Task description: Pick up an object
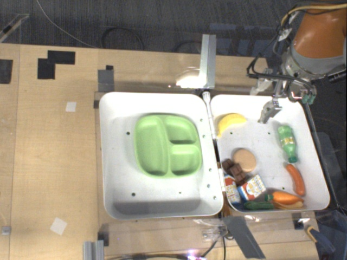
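Two shallow white plastic bins sit side by side on the pale wooden surface (49, 161), their walls smooth and slightly glossy with rounded corners. The left bin (116, 199) holds a lime-green moulded plastic tray (167, 144) divided into three soft-edged compartments, well away from the gripper. The grey metal gripper (268, 112) hangs over the upper part of the right bin (320, 199), below the arm's rounded orange band (320, 31) and a tangle of dark cables; it is small and dim against the white floor, and I cannot tell how it is set or whether it touches anything. Nothing shows in its grasp. Just to its left lies a smooth yellow rounded fruit-like object (231, 122). To its right and a little lower is a green plastic bottle (287, 141), lying along the bin wall. Further below sits a tan round disc (245, 160), matte like a bun, with a dark brown blocky piece (233, 170) touching it. Along the bin's near edge are a small printed red-and-white carton (253, 187), an orange carrot-shaped toy (287, 199), a dark green elongated piece (259, 204) and an orange-red sausage-shaped toy (296, 179).
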You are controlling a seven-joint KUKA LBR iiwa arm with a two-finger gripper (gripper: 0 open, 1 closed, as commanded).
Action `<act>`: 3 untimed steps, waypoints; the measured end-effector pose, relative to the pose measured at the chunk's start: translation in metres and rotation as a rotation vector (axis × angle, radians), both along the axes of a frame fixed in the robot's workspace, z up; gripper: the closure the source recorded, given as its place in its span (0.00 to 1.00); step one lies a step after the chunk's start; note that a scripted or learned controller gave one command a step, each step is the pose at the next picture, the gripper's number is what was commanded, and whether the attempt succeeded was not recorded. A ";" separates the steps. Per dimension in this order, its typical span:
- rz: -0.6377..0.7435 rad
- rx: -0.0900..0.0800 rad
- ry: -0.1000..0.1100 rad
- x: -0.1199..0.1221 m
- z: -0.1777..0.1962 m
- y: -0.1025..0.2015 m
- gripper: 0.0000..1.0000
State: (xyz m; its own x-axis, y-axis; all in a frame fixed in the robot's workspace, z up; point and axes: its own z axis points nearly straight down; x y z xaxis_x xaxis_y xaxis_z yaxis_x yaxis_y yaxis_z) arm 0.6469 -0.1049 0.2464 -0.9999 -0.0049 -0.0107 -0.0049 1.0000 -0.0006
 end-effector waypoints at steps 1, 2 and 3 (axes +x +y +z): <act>0.065 -0.002 -0.002 -0.011 -0.149 -0.070 0.00; 0.237 -0.004 0.001 0.025 -0.157 -0.067 0.00; 0.290 -0.005 -0.001 -0.003 -0.157 -0.102 0.00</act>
State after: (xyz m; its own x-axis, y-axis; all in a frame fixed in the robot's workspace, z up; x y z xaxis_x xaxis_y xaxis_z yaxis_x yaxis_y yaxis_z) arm 0.6438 -0.2068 0.0889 -0.9569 -0.2903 -0.0110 -0.2903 0.9569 -0.0061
